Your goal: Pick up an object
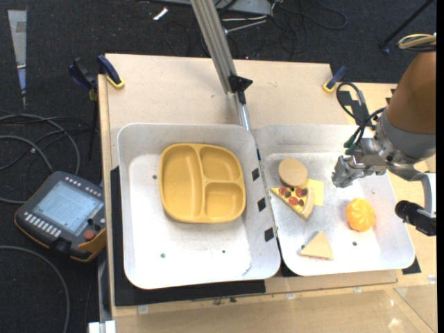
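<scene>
We are looking down on two white bins sitting side by side on the bench. The left bin [139, 186] is holding a yellow divided plate [202, 183]. The right bin [388, 252] is holding a round bun [293, 172], a cheese square [316, 191] and a pizza slice [294, 200] clustered at its left, a sandwich triangle [318, 247] near the front, and an orange fruit [360, 214]. The gripper [343, 175] is hanging over the right bin, just far-left of the fruit, with nothing seen in its grasp; how far it is open we cannot tell.
</scene>
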Motion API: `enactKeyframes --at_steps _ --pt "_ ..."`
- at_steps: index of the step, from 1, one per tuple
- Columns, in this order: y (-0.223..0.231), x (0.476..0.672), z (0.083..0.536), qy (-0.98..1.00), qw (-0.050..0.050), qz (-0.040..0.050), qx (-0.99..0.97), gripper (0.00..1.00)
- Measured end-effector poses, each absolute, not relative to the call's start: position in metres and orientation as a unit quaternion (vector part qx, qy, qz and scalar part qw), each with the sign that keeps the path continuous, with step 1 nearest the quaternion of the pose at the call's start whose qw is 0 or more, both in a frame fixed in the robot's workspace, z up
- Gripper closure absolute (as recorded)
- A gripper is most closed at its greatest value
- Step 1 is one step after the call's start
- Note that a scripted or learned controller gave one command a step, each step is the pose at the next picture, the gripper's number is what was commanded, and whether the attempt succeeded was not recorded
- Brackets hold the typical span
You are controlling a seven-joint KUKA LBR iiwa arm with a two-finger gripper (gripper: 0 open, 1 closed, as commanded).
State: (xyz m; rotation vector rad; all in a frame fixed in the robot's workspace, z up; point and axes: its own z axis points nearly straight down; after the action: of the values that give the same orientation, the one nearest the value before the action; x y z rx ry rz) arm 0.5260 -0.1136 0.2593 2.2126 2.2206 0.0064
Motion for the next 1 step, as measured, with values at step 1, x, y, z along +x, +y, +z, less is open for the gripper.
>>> enactKeyframes --at_steps 1 --pt "-0.0744 0.5525 0.2467 0.71 0.001 0.0005 0.705 1.0"
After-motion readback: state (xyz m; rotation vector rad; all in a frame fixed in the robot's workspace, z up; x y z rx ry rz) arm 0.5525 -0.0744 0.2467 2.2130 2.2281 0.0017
